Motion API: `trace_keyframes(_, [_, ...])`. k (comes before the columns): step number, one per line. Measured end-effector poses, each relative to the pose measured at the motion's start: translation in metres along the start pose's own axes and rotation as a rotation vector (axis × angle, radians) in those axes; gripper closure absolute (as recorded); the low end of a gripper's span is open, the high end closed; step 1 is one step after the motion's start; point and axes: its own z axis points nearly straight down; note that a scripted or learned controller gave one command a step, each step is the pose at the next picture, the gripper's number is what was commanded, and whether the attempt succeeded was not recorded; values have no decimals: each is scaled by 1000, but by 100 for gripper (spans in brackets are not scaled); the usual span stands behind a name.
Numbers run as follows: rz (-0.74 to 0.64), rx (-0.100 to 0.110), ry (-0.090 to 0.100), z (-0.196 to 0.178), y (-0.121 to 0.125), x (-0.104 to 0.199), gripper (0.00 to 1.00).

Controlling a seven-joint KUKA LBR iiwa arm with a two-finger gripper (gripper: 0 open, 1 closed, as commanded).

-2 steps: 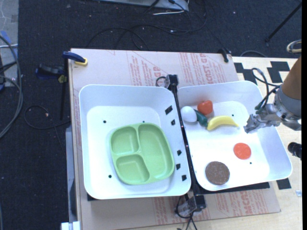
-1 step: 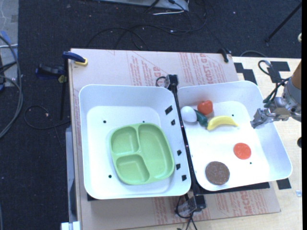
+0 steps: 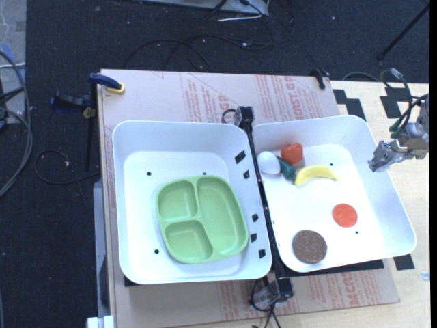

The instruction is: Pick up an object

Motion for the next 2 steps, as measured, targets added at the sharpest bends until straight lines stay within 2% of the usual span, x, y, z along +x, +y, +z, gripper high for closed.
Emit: trace_keyframes(2, [-4,4,2,-7,-11,106,100])
